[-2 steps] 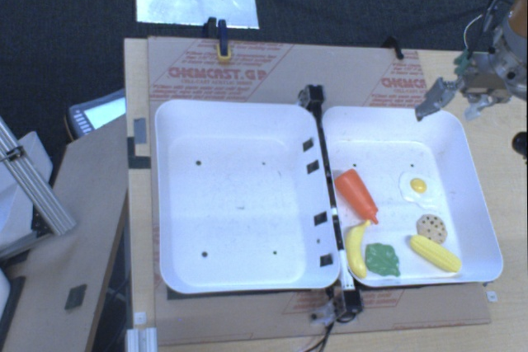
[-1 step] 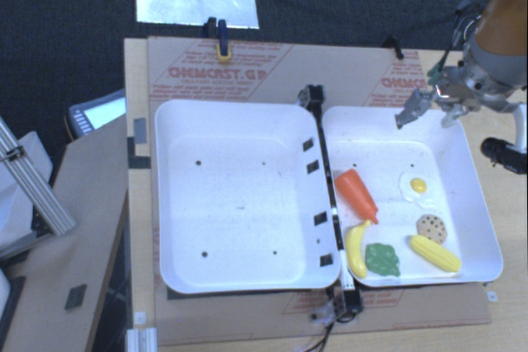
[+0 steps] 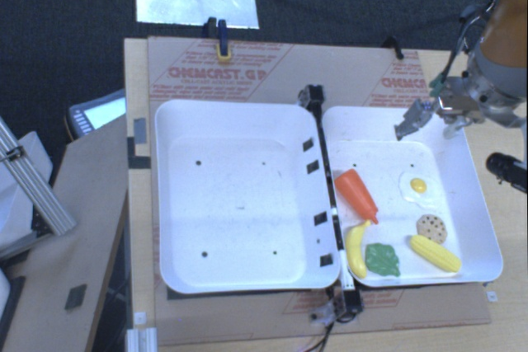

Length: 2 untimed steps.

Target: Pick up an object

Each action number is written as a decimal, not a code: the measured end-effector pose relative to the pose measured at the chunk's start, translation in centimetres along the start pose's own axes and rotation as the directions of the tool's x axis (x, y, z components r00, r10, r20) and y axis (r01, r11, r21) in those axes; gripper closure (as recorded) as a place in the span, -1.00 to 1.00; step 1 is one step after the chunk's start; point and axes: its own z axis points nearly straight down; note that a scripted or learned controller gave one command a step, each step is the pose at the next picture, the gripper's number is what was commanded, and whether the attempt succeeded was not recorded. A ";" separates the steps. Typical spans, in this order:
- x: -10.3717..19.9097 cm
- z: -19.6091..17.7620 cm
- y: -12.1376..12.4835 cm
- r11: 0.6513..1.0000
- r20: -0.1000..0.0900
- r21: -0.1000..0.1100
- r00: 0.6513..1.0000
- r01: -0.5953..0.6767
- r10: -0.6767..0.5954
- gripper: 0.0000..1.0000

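Observation:
The right bin point(image 3: 462, 169) holds several toy foods. An orange carrot point(image 3: 356, 191) lies near its left wall, and a fried egg point(image 3: 417, 186) sits right of it. Along the front lie a yellow banana point(image 3: 356, 250), a green leaf point(image 3: 382, 259), a brown cookie point(image 3: 431, 227) and a yellow corn cob point(image 3: 435, 253). My gripper point(image 3: 431, 124) hangs above the bin's back right part, well behind the egg. It is open, with nothing between its fingers point(image 3: 409, 123).
The left bin point(image 3: 173, 177) stands beside the right one, with black clips point(image 3: 313, 167) along their shared wall. Both bins rest on a cardboard sheet point(image 3: 247, 66). A metal rail point(image 3: 33, 185) and a small screen point(image 3: 95, 115) stand off to the left.

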 end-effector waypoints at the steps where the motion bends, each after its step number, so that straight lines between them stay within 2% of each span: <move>1: 6.7 3.4 -1.9 1.000 -0.001 0.005 1.000 0.004 -0.004 -1.00; 2: 4.1 5.2 -4.4 1.000 0.001 0.003 1.000 -0.005 0.005 -1.00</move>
